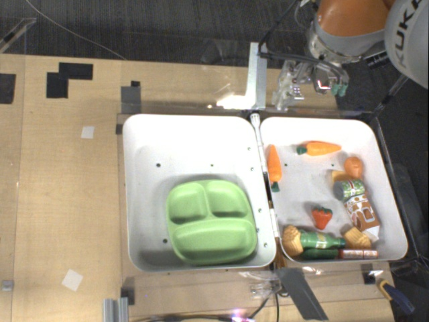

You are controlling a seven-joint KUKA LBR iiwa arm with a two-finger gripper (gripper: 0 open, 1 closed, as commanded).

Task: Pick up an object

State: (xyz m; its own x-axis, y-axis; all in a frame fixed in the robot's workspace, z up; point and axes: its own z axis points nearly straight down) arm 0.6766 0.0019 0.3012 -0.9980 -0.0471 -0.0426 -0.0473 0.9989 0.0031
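Observation:
My gripper (290, 92) hangs above the back rim of the right bin (385, 154), open, with nothing between its fingers. Below it in that bin lie an orange carrot (320, 148) near the back and a second carrot (273, 166) along the left wall. A small red strawberry-like toy (322, 217) sits mid-bin. On the right are an orange fruit (353, 167) and a printed packet (360, 206). A green bottle (320, 243) lies along the front wall between a tan pastry (290, 239) and another bun (356, 237).
The left bin (144, 146) holds a green divided plate (211, 221) at its front. A metal post (254, 79) stands behind the wall between the two bins, just left of the gripper. Wooden benchtop (60, 193) extends to the left.

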